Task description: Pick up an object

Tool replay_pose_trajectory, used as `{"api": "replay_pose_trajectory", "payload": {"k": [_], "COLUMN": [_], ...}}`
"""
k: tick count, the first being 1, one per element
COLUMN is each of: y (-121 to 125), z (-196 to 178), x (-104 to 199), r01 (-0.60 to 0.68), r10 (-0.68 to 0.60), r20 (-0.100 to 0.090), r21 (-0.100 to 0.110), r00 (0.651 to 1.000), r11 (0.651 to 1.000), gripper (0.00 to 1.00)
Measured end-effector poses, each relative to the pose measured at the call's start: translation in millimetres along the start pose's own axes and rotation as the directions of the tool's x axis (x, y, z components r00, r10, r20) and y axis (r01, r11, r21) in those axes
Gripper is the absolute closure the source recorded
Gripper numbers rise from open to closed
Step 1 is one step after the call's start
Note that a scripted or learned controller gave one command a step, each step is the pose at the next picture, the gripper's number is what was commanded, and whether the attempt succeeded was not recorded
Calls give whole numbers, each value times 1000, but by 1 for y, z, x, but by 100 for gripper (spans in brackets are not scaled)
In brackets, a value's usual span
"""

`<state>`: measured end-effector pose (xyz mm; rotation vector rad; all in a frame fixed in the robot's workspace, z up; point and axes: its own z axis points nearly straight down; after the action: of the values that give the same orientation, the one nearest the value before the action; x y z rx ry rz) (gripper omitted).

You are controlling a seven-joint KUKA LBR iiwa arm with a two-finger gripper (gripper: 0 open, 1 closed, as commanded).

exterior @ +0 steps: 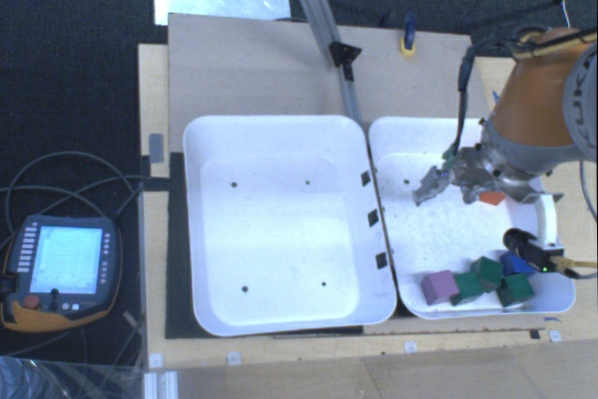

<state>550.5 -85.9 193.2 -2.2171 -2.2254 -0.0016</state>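
Because the blocks are bunched tight in the right bin (411, 145) at its five o'clock corner, one could be nudged aside rather than lifted. Dark carpet surrounds the table (252, 70). The tool (432, 187) hangs near the bin's centre; whether it is apart cannot be told. The pink block (435, 285) lies nearest.

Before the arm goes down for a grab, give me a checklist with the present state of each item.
1. Gripper over the right bin: ok.
2. Gripper above a block: not ok; bare floor lies beneath it.
3. Blocks reachable: cannot tell; the purple block and green blocks crowd the near corner.
4. Orange object free of the wrist: cannot tell.
5. Finger state: cannot tell.
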Motion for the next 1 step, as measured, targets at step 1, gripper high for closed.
{"api": "replay_pose_trajectory", "payload": {"k": [1], "y": [0], "z": [0], "x": [0], "r01": [-1], "r10": [1], "r20": [0], "r21": [-1], "r00": [1000], "r11": [1000], "gripper": [0]}}
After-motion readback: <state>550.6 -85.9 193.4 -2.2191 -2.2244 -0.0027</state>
